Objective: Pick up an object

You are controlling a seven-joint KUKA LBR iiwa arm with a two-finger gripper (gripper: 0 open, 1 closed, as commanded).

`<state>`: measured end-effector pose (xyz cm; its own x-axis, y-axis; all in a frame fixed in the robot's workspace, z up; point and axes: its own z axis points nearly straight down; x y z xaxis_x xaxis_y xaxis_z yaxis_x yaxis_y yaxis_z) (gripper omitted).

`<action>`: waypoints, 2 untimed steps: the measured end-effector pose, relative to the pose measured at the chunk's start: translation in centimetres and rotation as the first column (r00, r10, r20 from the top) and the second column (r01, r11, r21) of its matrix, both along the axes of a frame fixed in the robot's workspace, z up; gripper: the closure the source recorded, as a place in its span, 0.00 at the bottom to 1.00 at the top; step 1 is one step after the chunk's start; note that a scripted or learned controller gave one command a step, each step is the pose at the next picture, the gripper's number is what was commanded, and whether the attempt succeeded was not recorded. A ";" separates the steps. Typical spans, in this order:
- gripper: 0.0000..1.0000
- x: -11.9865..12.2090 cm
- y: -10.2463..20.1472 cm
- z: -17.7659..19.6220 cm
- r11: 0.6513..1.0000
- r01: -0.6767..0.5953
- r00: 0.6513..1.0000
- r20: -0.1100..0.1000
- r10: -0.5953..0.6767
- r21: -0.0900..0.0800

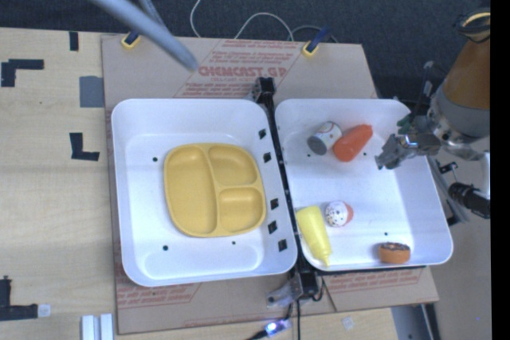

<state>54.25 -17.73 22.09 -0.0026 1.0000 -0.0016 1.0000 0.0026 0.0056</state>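
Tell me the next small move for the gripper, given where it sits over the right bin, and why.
Probably shift the gripper left toward the orange carrot-shaped toy and line up above it before descending. The gripper sits near the right bin's right wall with nothing visible between its fingers, and that toy is the nearest object, lying beside a small grey can, so approaching from its free side seems safest.

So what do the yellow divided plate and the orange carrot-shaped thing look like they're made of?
Yellow divided plate: likely moulded plastic, matte to satin, one even colour with soft rounded compartment ridges. Orange carrot-shaped thing: probably toy plastic or rubber, smooth with a faint sheen; too small to tell which.
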 end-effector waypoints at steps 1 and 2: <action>1.00 0.0 -0.1 4.3 1.000 0.001 1.000 -0.002 -0.001 0.000; 1.00 0.3 5.2 4.6 1.000 -0.004 1.000 -0.006 0.004 0.003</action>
<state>54.54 -12.53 26.73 -0.0069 1.0000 0.0016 1.0000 0.0069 0.0001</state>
